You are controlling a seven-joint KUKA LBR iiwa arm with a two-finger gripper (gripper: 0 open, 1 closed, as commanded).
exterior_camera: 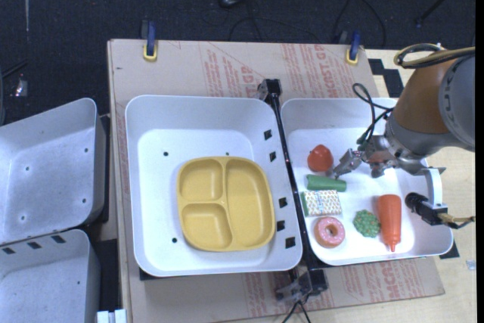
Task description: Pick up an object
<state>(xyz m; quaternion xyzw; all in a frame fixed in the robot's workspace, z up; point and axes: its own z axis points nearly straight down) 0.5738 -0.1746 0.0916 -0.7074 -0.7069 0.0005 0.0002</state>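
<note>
1. Left bin point(144, 163): held just a yellow divided plate point(225, 203), flat in the middle. Likely a drop-off spot, not a pick target.
2. Right bin point(442, 242): packed all the toy food close together. Red pepper point(320, 158) up top, green pickle point(326, 182) just below it, patterned square block point(322, 202), pink donut point(330, 231), broccoli point(367, 224), carrot point(389, 220) standing lengthwise.
3. Gripper point(346, 163): hung low between pepper and pickle, jaws parted slightly, nothing seen between them.
4. Judged mid-approach; pickle or pepper the probable target. Tight spacing risked nudging a neighbour.
</note>
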